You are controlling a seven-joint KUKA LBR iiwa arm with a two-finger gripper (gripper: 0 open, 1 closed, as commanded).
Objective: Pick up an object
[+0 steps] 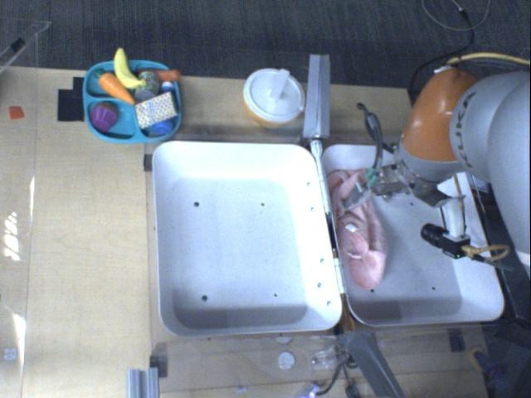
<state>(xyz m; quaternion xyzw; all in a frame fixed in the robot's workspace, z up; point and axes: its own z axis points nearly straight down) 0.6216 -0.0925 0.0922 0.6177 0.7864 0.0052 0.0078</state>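
Note:
A pink, soft-looking lumpy object (362,240) lies along the left side of the right bin (431,293), stretching from its far left corner toward the middle. My gripper (367,187) reaches in from the right and sits low over the upper part of the pink object, at or very near its surface. The grey arm with its orange band (436,123) covers the bin's far right corner.
The left white bin (241,305) sits beside the right one. Behind the bins stand a blue tray of toy food (126,100), a white lidded container (274,96) and a grey upright bracket (316,94) at the bins' joint. Bare bench lies to the left.

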